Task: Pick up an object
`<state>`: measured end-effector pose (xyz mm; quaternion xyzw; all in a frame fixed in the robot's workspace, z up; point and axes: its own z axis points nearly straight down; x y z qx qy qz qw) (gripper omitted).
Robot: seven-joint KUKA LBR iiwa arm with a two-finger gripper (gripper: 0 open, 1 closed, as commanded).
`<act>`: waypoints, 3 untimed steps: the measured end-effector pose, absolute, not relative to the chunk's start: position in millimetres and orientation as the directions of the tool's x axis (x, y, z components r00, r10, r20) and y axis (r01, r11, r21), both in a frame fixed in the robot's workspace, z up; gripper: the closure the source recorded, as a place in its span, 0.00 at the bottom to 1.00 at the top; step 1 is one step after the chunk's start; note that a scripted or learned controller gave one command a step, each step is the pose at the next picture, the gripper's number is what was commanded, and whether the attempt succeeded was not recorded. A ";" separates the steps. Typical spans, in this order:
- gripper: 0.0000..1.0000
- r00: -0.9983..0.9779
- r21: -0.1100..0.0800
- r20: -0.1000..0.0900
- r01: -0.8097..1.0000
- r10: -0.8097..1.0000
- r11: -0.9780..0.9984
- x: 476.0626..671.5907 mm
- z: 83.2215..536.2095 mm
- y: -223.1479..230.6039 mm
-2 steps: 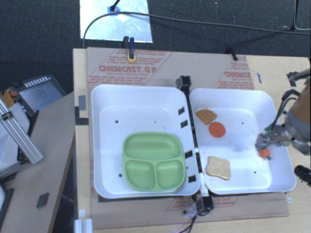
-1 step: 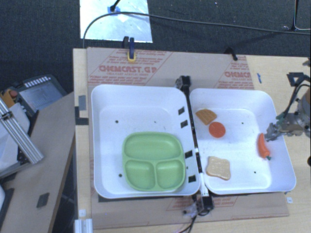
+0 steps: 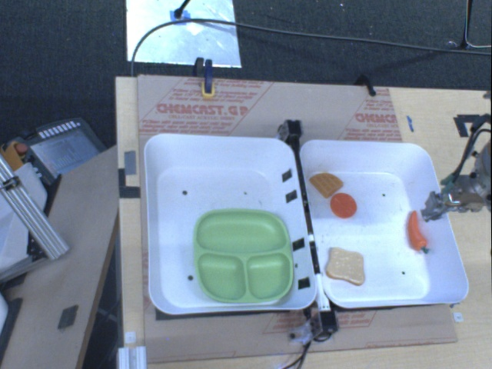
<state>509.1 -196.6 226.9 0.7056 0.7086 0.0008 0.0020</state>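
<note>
Nothing is picked up yet; the whole grab is judged still to be done. The gripper (image 3: 435, 204) is seen at the right bin's (image 3: 384, 160) right edge, just above the carrot (image 3: 417, 231); finger state can't be told. The carrot, small, orange and elongated, lies by the right wall, approx. upright.

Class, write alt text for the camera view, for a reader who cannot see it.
A gripper sits at the right bin's right edge, beside a carrot. That bin also has two toast pieces and a tomato slice; the left bin holds a green divided plate.
</note>
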 end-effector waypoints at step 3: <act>1.00 -0.010 0.003 0.001 1.000 1.000 0.010 536.5 227.5 -35.7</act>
